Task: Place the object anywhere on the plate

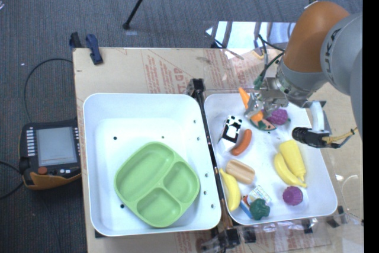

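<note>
While the gripper (261, 105) hangs low over the far end of the right bin (327, 178), its fingers are lost in clutter, so how far they are parted, or whether they grip anything, cannot be told. Left bin (100, 127) holds one green plate (157, 183) with three compartments, nothing on it. Right bin holds the toy food: an orange carrot-like piece (243, 95) and a purple bunch (278, 116) right by the gripper, a small orange-and-green item (260, 121) just under it, a black-and-white block (232, 128), a red sausage (241, 142) touching that block, a hot dog (240, 171), one banana (230, 189) along the near left wall, a yellow banana pair (290, 161) on the right, a purple ball (292, 195), a green broccoli (258, 208) beside a small packet (259, 194). Which one is the task object cannot be told; all lie in the right bin, none on the plate. Red print on the cardboard sheet (148, 71) under the bins is upside down and unreadable. Arm casing (343, 62) shows letters, partly "UK".
</note>
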`<state>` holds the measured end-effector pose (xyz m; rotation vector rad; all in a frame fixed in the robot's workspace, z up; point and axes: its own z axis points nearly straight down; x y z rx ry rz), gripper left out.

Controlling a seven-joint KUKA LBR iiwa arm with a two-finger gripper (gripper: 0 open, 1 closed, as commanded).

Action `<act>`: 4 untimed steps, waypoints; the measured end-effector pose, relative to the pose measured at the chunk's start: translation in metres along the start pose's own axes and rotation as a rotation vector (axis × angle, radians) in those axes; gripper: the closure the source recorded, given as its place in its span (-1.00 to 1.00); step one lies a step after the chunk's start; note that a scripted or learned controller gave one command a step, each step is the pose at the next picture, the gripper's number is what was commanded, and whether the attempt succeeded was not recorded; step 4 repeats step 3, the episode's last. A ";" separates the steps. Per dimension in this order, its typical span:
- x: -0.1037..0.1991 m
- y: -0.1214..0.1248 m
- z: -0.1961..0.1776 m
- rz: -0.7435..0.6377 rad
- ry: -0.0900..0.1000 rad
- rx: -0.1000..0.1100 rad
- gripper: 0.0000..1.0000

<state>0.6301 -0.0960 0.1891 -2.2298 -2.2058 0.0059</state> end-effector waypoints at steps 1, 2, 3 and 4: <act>0.058 -0.060 -0.005 0.114 0.003 0.004 1.00; 0.109 -0.088 0.005 0.009 0.001 0.006 1.00; 0.108 -0.087 0.004 0.011 0.001 0.005 -1.00; 0.108 -0.087 0.004 0.011 0.001 0.005 -1.00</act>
